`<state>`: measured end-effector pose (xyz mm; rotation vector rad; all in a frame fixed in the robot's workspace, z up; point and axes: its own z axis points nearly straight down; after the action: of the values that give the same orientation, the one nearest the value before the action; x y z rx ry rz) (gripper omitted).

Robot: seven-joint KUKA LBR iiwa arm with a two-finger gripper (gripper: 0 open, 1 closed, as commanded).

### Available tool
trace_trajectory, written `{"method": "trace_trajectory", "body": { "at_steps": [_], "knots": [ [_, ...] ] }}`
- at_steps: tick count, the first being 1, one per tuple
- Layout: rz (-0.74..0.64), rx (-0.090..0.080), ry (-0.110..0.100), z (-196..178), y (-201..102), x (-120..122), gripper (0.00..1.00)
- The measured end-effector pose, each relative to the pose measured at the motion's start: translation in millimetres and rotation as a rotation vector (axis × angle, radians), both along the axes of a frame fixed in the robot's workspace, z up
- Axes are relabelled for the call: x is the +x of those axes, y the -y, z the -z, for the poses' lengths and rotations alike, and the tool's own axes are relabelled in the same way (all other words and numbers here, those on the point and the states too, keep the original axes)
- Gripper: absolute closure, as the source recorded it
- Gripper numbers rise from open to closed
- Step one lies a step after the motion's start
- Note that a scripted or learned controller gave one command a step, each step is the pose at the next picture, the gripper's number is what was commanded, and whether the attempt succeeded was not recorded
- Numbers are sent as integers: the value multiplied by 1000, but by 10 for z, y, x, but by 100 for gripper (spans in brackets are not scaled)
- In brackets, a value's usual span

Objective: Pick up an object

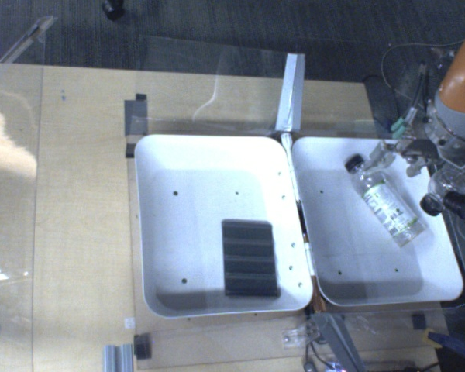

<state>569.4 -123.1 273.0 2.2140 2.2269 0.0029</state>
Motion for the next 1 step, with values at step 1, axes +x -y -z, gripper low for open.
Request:
{"method": "trace_trajectory", "body": {
  "at_steps": [1],
  "knots": [
    [-218, -1, 1, 818, 456, 374, 0]
  ]
}}
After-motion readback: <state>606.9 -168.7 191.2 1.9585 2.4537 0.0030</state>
